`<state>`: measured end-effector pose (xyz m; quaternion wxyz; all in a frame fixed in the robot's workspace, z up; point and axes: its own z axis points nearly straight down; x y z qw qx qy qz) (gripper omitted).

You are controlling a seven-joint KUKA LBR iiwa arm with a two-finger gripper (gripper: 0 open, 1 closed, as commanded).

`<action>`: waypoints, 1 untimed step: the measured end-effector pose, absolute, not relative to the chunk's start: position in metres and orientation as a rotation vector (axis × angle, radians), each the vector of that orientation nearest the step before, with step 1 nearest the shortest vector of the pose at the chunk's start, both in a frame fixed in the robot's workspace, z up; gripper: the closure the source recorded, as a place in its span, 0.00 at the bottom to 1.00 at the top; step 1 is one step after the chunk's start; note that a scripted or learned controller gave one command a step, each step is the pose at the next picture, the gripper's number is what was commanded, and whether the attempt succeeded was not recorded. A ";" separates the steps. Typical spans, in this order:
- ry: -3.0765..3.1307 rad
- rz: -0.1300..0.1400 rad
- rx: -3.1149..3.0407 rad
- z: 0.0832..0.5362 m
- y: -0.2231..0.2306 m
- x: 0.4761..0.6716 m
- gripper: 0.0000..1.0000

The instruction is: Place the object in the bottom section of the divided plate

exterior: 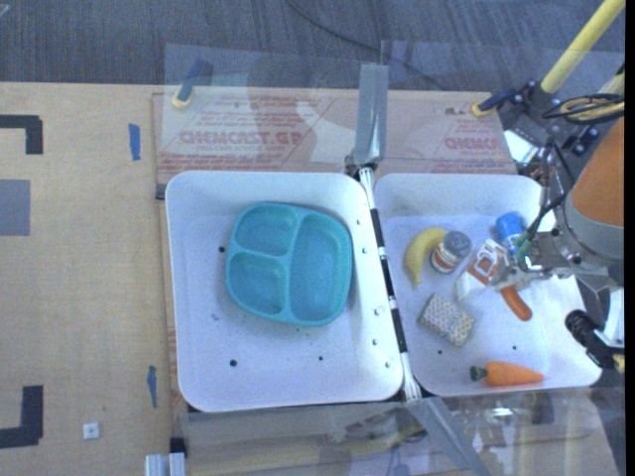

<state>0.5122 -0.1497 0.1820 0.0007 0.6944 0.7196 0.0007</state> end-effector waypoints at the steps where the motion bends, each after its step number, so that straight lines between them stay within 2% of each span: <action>1: 2.294 0.002 2.145 0.184 -0.046 0.550 1.00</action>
